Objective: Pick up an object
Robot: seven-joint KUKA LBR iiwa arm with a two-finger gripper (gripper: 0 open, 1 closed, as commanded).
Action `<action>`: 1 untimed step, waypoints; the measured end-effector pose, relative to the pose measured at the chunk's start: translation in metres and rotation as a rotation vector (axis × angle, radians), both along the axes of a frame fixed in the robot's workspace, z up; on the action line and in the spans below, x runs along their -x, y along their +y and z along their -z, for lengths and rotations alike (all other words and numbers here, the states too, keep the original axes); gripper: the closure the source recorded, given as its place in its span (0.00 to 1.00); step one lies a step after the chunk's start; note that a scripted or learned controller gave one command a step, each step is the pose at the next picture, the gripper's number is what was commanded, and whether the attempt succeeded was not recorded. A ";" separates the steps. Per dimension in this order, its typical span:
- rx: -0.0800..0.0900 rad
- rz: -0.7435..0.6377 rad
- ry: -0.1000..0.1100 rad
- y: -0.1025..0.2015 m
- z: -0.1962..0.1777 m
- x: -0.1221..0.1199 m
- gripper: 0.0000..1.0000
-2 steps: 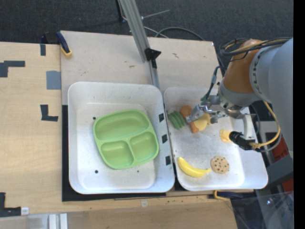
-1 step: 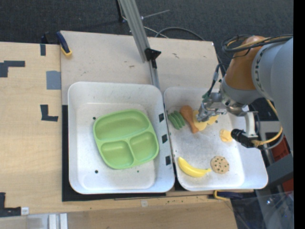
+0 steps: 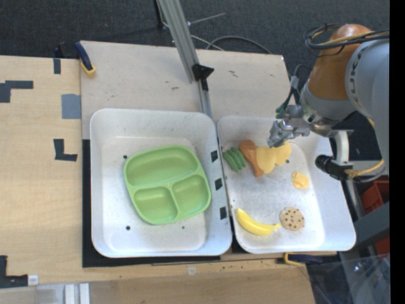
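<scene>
Two shallow white bins found side by side on the light wooden worktop (image 3: 139,75), with nothing lifted as yet. Judged the pick barely begun: approach about made, grasp and lift left to do.

Noted in the left bin (image 3: 101,170) a lime-green plastic plate with three compartments (image 3: 168,183), lying flat and well apart from the action.

Noted in the right bin (image 3: 329,220), near its left wall, a green ridged toy vegetable (image 3: 234,159), touching or just beside an orange carrot-like toy (image 3: 252,158), itself pressed against a pale yellow lumpy toy (image 3: 276,158). Took that yellow toy for the likely target, resting on the bin floor.

Saw the end effector (image 3: 282,133) hanging directly over the yellow toy's upper edge, perhaps touching it. Could not tell whether released or clenched; saw nothing clearly held.

Marked the crowding as the hazard: orange toy tight against the target, likely to be nudged or caught along with it.

Farther along, found a curved yellow toy banana (image 3: 256,223), a round speckled toy cookie (image 3: 292,218) just beside it, and a small yellow rounded piece (image 3: 300,181), all clear of the approach.
</scene>
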State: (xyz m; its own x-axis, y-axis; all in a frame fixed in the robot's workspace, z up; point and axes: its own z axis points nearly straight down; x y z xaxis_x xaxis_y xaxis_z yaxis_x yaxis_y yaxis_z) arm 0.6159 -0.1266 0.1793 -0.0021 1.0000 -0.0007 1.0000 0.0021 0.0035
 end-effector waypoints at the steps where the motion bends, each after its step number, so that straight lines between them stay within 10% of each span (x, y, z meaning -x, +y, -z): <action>1: 0.000 0.000 0.002 0.001 -0.027 -0.001 1.00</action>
State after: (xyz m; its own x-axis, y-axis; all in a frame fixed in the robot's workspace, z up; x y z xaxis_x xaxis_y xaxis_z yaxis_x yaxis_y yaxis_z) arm 0.6165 -0.1260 0.2059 -0.0020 1.0000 -0.0002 1.0000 0.0020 0.0019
